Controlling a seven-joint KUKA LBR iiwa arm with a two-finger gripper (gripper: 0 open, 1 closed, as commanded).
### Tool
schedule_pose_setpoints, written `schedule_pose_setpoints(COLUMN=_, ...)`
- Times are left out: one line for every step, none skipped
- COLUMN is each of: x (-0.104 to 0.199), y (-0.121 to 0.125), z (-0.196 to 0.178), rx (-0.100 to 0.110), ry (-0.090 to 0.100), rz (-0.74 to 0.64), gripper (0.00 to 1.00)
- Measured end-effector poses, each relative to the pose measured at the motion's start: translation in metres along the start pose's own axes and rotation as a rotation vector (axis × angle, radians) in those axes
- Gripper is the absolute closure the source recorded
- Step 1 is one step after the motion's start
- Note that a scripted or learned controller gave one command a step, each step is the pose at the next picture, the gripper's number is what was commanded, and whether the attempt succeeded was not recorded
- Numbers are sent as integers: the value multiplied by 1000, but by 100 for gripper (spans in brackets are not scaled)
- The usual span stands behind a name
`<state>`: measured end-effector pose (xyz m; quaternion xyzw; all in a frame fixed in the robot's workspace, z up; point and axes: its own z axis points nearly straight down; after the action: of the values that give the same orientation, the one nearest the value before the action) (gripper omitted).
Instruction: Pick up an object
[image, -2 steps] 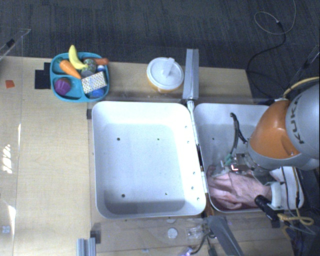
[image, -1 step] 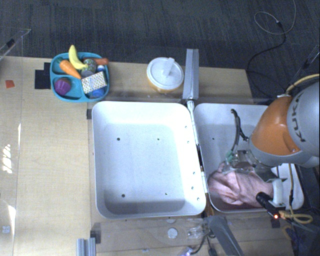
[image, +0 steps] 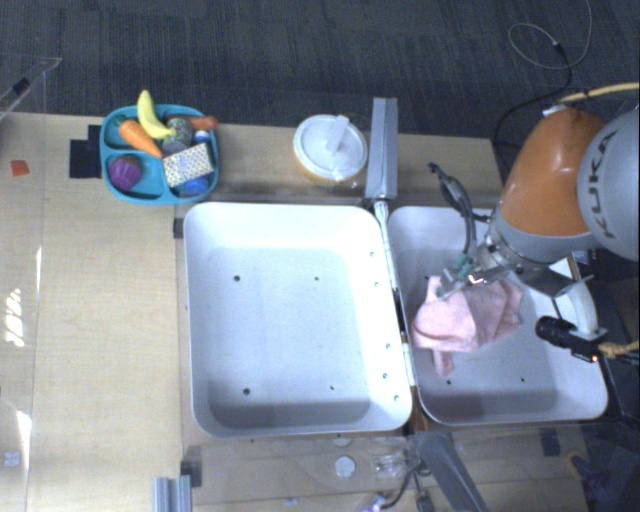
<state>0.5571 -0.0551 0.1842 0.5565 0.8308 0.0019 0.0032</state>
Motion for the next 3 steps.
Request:
schedule_pose_setpoints(x=-43, y=53, z=-42, rx=-1, ry=-2, rz=-201, gripper=100)
schedule_pose_setpoints(x=-53, y=101, z=-6, rx=0, ry=0, rz=-326, gripper=100)
schedule_pose_setpoints(x=-46, y=100, z=0, rx=0, ry=1, rz=-278, gripper=100)
